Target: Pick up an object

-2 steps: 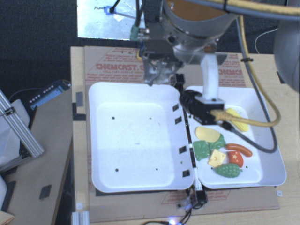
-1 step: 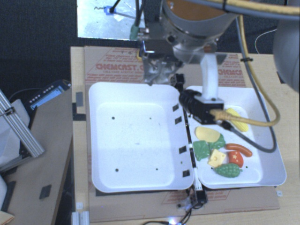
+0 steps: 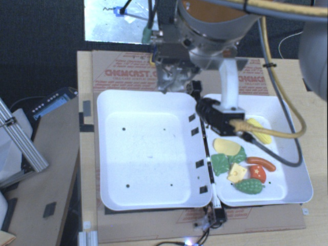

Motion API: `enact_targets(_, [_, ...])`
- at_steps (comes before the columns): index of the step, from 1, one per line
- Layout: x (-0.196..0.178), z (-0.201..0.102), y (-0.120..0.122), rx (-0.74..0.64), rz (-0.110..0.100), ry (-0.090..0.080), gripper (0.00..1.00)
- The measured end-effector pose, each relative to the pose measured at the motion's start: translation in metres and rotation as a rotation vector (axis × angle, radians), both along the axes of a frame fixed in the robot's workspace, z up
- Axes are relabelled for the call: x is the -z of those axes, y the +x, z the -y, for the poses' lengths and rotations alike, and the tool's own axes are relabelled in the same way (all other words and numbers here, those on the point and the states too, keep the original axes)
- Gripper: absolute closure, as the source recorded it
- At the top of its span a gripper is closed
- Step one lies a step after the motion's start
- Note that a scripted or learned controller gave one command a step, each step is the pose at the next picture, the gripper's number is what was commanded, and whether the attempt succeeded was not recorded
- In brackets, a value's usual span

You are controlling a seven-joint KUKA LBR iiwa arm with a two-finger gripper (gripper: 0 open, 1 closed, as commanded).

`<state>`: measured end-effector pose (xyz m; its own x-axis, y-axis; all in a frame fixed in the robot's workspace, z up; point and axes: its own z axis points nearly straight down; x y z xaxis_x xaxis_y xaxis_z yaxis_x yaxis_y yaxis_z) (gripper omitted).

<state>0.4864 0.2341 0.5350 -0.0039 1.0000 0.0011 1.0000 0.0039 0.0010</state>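
Camera view: end effector (image 3: 176, 82) is over the back rim of the view-left bin (image 3: 102, 137), near the corner shared w/ the view-right bin (image 3: 303, 184); open or closed, cannot tell. Task objs all lie in the view-right bin, well apart from the end effector: yellow oval pc (image 3: 227, 147), green leafy pc (image 3: 220, 164) touching it, yellow wedge (image 3: 237, 173), red sausage (image 3: 262, 163), red round pc (image 3: 258, 173), green bumpy pc (image 3: 249, 186) nearest the front rim, yellow corn-like pc (image 3: 260, 130) farther back. Both bins sit side by side on a cardboard sheet (image 3: 128, 70) on the bench (image 3: 84, 86).
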Motion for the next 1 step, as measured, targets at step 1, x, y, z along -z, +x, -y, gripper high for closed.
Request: enact_targets(1, [0.0251, 0.0092, 0.0735, 0.005, 0.0, -0.002, 1.0])
